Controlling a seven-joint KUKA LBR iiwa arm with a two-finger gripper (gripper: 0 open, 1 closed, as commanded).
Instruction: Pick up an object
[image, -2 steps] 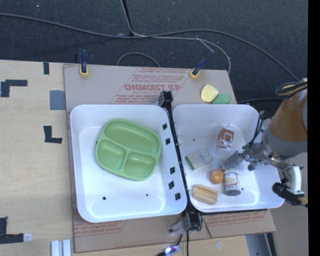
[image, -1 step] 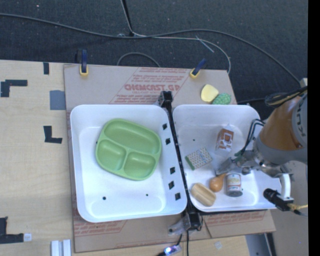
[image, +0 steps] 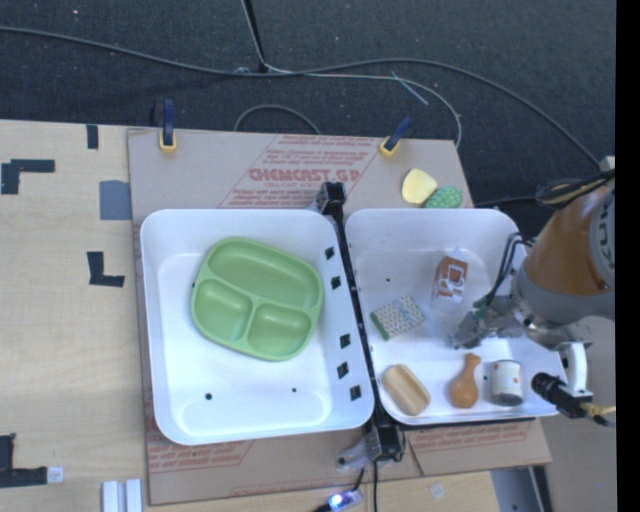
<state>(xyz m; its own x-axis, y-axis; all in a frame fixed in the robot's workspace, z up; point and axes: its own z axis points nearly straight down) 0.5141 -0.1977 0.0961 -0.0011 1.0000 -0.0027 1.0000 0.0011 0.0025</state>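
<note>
Tool (image: 468, 338) low in right bin (image: 400, 222), jaw state can't tell; wooden spoon-like piece (image: 464, 382) just near of it, long axis near-far.

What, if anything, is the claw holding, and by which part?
Nothing shows between its tips. The claw hangs low in the right bin, just above the wooden spoon-shaped toy.

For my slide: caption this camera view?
Gripper low in right bin among small objects; green tray in left bin.
</note>
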